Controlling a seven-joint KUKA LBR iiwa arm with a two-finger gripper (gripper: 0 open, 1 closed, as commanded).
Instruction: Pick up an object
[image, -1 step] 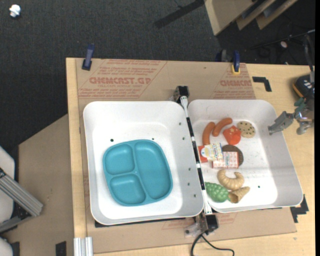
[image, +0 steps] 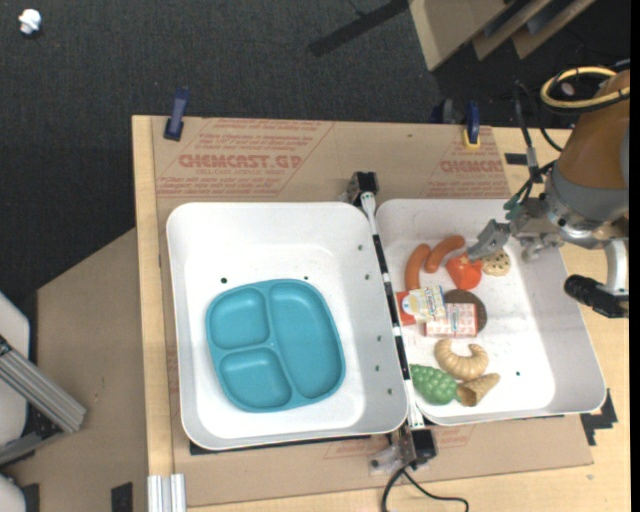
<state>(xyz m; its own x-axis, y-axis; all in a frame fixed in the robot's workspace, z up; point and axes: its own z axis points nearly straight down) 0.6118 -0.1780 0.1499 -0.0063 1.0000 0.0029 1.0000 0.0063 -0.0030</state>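
Gripper (image: 489, 243) hangs over the right bin (image: 560, 390), can't tell how it's set. Closest grab looks like the red piece (image: 464, 271) just below-left of it, cookie (image: 495, 264) right beside.

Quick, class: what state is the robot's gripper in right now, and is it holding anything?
Gripper: low over the right bin, beside the cookie; open or closed cannot be told.

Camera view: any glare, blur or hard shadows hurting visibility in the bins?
Camera view: lighting even and soft, no hard shadows; the white bins look bright but not blown out. The teal tray is sharp; the toy food pile is small and low in detail. The gripper is slightly soft, its finger state unreadable.
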